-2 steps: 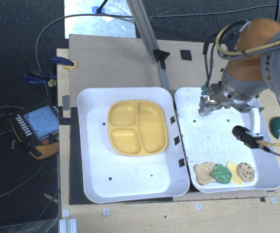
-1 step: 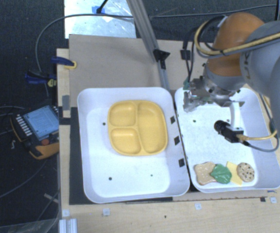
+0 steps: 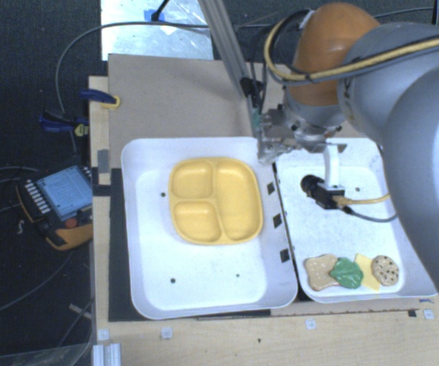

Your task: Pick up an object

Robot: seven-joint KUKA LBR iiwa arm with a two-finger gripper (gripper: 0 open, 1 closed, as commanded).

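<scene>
Yellow divided plate [image 3: 215,200] sits in the left bin [image 3: 147,280] — gripper [image 3: 270,152] hovers by the bins' shared edge, jaws' state impossible to tell — toy food [image 3: 350,272] right.

Glossy yellow plastic plate [image 3: 216,200], smooth white plastic bins [image 3: 147,273], matt brown cardboard [image 3: 174,97], smooth grey arm casing [image 3: 410,105]

Cardboard-topped bench [image 3: 174,90] with two white bins [image 3: 147,280] side by side.

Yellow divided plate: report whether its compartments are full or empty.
Empty. All three compartments of the yellow divided plate show bare yellow plastic. The toy food pieces lie in the right bin instead.
</scene>
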